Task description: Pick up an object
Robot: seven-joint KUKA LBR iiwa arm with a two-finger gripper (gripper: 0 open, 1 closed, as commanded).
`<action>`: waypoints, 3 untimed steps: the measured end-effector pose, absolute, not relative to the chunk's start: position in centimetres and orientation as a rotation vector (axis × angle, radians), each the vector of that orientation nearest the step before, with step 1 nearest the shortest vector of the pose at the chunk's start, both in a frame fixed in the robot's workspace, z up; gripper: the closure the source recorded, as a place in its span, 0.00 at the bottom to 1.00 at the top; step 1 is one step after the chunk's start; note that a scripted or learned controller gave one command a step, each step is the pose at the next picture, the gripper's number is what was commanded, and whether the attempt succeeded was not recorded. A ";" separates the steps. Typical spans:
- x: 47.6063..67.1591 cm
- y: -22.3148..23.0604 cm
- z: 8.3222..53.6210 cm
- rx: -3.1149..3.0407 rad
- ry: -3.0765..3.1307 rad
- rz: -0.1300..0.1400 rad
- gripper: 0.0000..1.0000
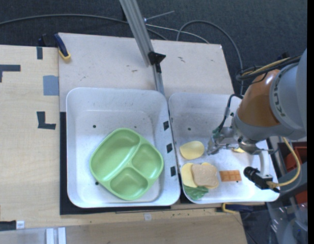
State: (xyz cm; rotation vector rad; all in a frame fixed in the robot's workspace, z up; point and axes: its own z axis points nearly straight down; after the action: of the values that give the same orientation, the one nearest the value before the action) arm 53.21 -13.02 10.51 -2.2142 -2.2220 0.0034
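Probably the yellow chip (pixel 192 149) is light, stiff and slick; pinch its edges. Gripper (pixel 213 147) hovers beside it, jaw state unclear.

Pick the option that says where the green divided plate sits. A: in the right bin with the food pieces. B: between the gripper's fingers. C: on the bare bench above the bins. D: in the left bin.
D: the green divided plate lies flat on the floor of the left bin, apart from the gripper, which is over the right bin.

No readable text, labels or numbers
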 end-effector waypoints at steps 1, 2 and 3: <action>54.2 -13.4 15.7 -2.222 -2.225 -0.002 1.00; 54.5 -14.5 20.9 -2.223 -2.226 -0.003 1.00; 54.6 -14.5 26.2 -2.223 -2.227 -0.004 1.00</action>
State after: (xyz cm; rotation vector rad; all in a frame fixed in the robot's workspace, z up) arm 54.59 -14.46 26.25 -2.2228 -2.2270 -0.0036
